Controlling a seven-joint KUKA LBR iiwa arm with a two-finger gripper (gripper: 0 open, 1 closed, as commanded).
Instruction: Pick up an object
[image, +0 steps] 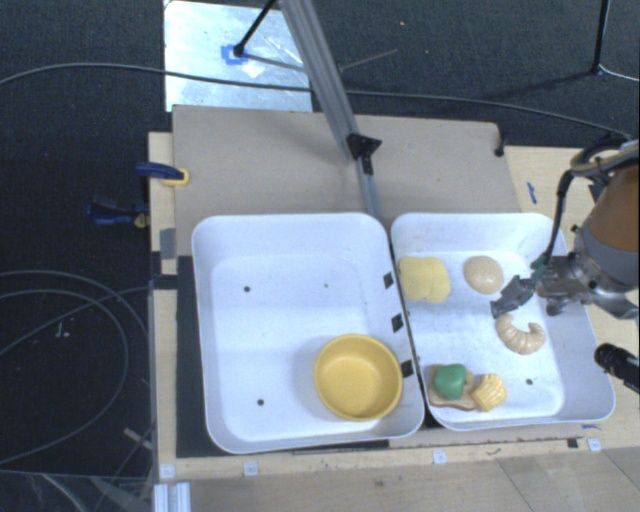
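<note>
Camera view, from above at a slant: the gripper (512, 297) reached in from three o'clock over the right bin (585, 395), its dark jaws hanging just above the croissant-shaped piece (522, 335); whether they were parted or closed could not be told, and nothing was seen between them. That pale crescent, the likeliest thing to pick, lay toward six o'clock of the jaws, almost beneath them, its long axis running from ten to four o'clock, so a short descent would probably meet it. A round beige bun (484, 274) sat near the jaws toward ten o'clock, a yellow lumpy piece (424, 279) further toward nine o'clock, and a green-and-yellow toy cluster (464, 387) toward seven o'clock by the near wall. The left bin (250, 250) held a yellow bowl (358, 376). Both bins rested on a tan surface (260, 150); dark carpet, loose cables and a slanting metal pole (325, 75) lay around it.
</note>
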